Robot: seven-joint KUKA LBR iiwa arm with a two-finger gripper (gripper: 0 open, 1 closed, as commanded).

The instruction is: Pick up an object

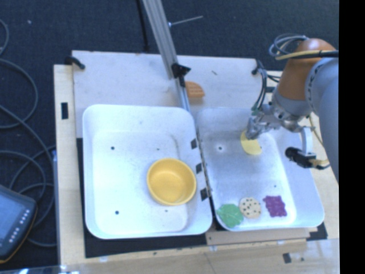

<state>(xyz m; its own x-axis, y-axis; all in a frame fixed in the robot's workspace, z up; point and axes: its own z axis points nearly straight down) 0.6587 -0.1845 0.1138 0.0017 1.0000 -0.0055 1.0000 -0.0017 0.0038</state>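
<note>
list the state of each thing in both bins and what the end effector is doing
yellow bowl: upright, in left bin
pale yellow piece: flat in right bin, under the end effector
green piece: flat, by the right bin's near rim
cookie: flat, between green and purple pieces
purple piece: flat, near rim
end effector: low over the pale yellow piece, grip unclear

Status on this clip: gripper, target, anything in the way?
Gripper low in right bin, over yellow piece; grip unconfirmed. Green, cookie, purple pieces along near wall, well apart.
</note>
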